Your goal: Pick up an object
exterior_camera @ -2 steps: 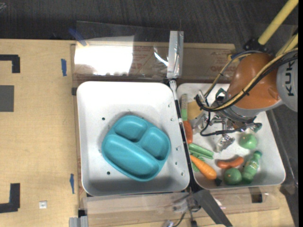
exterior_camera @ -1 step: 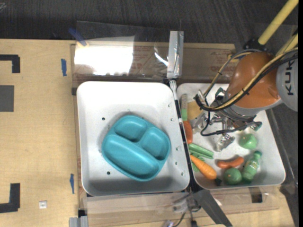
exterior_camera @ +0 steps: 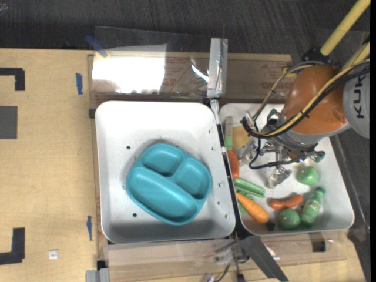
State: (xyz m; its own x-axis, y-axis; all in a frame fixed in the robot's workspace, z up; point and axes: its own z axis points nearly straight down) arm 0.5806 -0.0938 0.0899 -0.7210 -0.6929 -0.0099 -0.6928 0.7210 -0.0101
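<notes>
Two white bins: left (exterior_camera: 111,157), right (exterior_camera: 341,207). One teal divided tray (exterior_camera: 170,184) in left bin. Right bin: two carrots (exterior_camera: 254,209) (exterior_camera: 234,162), one green bean pod (exterior_camera: 249,187), one red-orange pepper (exterior_camera: 285,202), three green items, kinds unclear.

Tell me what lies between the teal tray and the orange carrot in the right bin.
In the camera view, bare white floor of the left bin and the two bins' meeting rims separate the teal tray from the carrot.

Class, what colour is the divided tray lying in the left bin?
Teal blue: the divided tray shows plainly in the camera view.
</notes>
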